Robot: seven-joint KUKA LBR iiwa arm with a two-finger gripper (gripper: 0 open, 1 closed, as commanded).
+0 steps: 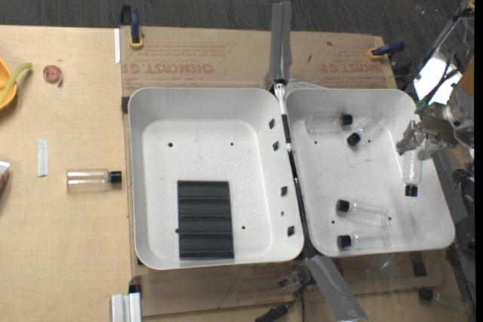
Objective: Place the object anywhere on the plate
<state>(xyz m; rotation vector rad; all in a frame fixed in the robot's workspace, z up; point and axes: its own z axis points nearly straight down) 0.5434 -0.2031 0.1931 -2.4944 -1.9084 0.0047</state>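
A black ribbed plate lies flat in the front part of the left bin. Several clear bottles with black caps lie in the right bin: two near its back and two near its front. My gripper hovers over the right bin's right side, far from the plate. Just below it another clear bottle stands on end, cap down; whether it is held or rests against the bin wall is unclear.
A metal divider bar runs between the bins. On the bench to the left lie a clear bottle, a white strip, a red disc and a yellow object. Clamps hold the cardboard.
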